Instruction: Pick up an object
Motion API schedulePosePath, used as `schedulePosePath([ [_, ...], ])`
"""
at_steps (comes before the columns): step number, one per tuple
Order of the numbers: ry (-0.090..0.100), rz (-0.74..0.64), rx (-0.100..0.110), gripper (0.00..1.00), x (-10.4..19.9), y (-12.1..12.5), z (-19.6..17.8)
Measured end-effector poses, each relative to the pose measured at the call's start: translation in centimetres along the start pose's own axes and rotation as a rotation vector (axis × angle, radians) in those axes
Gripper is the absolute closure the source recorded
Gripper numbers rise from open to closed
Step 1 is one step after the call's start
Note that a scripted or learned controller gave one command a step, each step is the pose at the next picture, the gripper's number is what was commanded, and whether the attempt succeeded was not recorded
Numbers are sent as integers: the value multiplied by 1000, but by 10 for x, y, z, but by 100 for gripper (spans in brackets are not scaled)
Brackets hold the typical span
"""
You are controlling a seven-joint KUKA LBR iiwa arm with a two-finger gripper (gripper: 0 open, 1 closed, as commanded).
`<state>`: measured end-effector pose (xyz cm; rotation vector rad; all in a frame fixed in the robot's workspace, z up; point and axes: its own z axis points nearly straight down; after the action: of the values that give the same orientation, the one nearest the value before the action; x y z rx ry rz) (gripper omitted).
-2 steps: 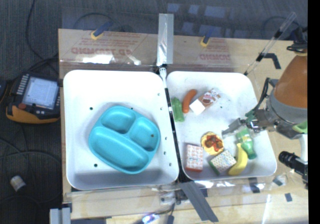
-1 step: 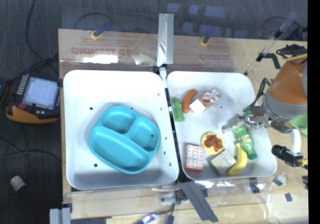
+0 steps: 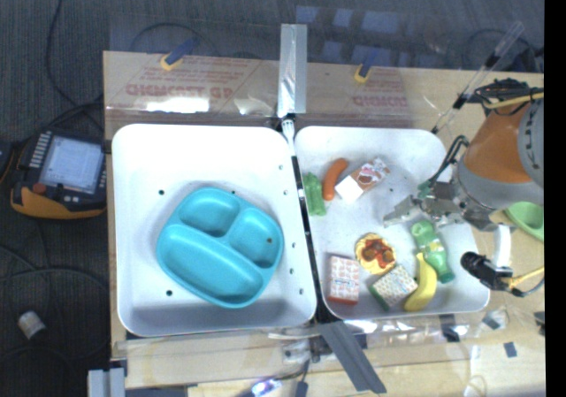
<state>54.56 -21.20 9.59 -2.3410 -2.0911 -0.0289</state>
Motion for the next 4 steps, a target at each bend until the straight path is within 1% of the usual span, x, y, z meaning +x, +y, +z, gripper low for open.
schedulePosePath([
  [1, -12, 18, 1, 0, 16, 17, 6],
  [2, -1, 182, -14, 0, 10, -2, 2],
  [3, -9, 185, -7, 100, 6, -5, -4],
  [4, -6, 183, -5, 0, 9, -5, -4],
])
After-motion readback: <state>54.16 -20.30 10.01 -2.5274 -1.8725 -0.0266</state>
